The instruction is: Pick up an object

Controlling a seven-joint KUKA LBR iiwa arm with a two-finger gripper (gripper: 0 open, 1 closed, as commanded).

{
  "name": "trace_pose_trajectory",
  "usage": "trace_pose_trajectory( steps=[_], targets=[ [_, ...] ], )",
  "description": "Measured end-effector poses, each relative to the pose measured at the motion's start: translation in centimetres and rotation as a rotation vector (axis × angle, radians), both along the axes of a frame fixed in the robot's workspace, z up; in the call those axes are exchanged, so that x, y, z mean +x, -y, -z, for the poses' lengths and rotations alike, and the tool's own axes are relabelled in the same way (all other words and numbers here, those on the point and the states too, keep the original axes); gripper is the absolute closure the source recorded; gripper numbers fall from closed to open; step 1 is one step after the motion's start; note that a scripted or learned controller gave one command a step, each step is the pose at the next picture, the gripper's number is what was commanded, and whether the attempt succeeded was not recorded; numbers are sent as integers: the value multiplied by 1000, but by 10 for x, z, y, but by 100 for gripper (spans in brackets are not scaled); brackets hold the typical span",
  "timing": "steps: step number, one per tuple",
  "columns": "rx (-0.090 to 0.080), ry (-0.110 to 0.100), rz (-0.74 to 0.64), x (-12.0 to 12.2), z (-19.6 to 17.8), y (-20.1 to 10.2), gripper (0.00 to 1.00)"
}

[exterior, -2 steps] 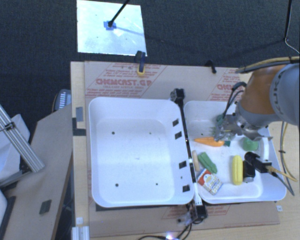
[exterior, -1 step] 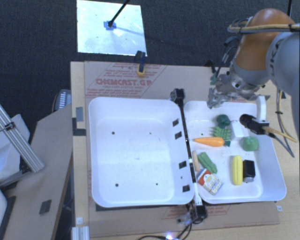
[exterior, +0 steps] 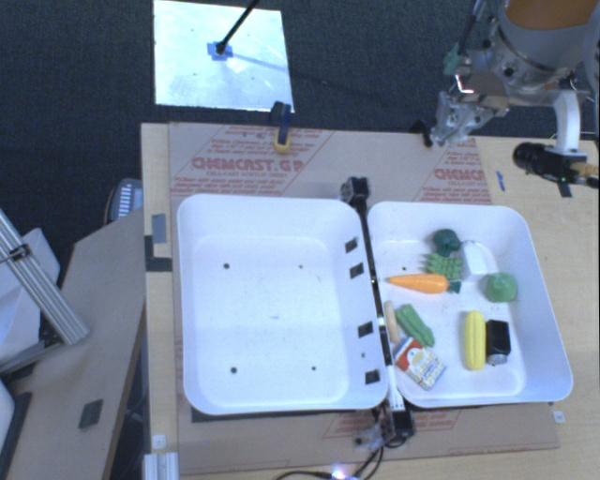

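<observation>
You're in a robotics lab: grey KUKA arm (exterior: 525, 56) over a bench w/ two white bins (exterior: 272, 211), protective board (exterior: 244, 159) marked CHEMCAST GP beneath, aluminium framing (exterior: 37, 291) at far left.

Arm: my grey KUKA arm (exterior: 525, 56) enters at the top right corner of the view, seen from above and cut off by the frame edge.
Band: my orange band (exterior: 553, 11) above the wrist sits at the very top edge, only partly in frame.
Wrist: my grey metal wrist housing (exterior: 506, 70) lies below the band, angled down and to the left.
Gripper: my two-finger metal gripper (exterior: 448, 122) points down-left from the wrist, raised high over the bench.
Fingers: too small and foreshortened for me to tell how they stand.
</observation>
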State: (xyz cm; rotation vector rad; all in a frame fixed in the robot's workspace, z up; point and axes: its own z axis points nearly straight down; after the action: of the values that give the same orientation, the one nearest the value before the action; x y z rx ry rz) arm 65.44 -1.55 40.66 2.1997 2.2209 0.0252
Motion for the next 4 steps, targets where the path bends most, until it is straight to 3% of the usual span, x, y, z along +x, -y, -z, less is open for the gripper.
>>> trace_pose_trajectory(
  steps=[1, 2, 4],
  targets=[
    [1, -3, 3, -58, -128, -11, 100],
    [0, -20, 4, -87, -129, -17, 100],
    [0, -20, 5, -134, -129, -33, 100]
  ],
)
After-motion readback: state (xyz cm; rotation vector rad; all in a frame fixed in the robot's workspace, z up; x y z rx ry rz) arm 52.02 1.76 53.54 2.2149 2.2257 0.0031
